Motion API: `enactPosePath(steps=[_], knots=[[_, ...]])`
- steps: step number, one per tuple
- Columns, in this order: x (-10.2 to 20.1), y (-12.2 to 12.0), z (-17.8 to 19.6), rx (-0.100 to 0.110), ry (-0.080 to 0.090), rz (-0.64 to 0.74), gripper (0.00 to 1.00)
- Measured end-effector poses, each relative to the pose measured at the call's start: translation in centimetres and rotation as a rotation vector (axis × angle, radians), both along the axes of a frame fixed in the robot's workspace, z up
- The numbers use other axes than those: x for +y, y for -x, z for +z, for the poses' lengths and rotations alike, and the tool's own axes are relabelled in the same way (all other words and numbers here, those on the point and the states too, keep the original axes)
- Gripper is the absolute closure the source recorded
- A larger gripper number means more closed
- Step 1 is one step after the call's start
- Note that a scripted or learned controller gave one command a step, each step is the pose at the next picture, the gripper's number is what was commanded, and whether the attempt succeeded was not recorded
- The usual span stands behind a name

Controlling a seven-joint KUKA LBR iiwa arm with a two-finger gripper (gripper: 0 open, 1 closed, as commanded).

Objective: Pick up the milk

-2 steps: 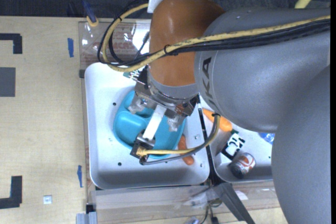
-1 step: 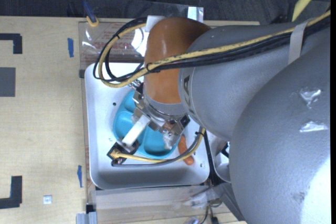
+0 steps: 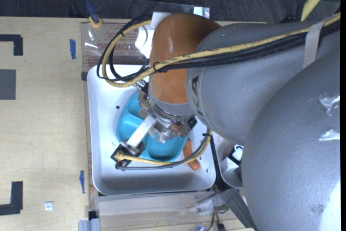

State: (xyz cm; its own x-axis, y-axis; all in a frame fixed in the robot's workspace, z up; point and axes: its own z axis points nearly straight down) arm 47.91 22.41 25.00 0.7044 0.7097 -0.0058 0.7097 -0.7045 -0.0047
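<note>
We judge the pick as not yet done: nothing we can see is lifted or gripped, so grasping and raising the milk both remain. The arm point(image 3: 270, 116) is by far the biggest thing, a grey mass covering the right half of the frame. It bends in toward the centre, with its orange band point(image 3: 173, 57) at upper centre and the wrist pointing steeply down into the white bin point(image 3: 102, 132) at centre left. In that bin a blue bowl-like shape point(image 3: 127, 127) lies directly below the wrist, and a small orange item point(image 3: 190, 162) sits near the bin's lower right corner. The gripper point(image 3: 162, 135) sits low over the blue shape, close to or touching it. The wrist hides it, so we cannot tell whether it is open or closed, or holding anything. A white patch with black marks point(image 3: 235, 153) peeks out under the arm, lower right of centre; it may be the milk, but we cannot say.
</note>
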Motion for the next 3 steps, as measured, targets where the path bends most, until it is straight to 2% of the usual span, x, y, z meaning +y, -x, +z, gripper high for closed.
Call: enactPosePath(steps=[1,2,3], knots=[[0.2,-1.9,4.4,-0.006,-0.001,0.142,1.0],[0.1,0.1,1.3,-0.002,-0.001,0.133,1.0],[-4.1,-0.1,13.1,-0.009,-0.001,-0.113,1.0]])
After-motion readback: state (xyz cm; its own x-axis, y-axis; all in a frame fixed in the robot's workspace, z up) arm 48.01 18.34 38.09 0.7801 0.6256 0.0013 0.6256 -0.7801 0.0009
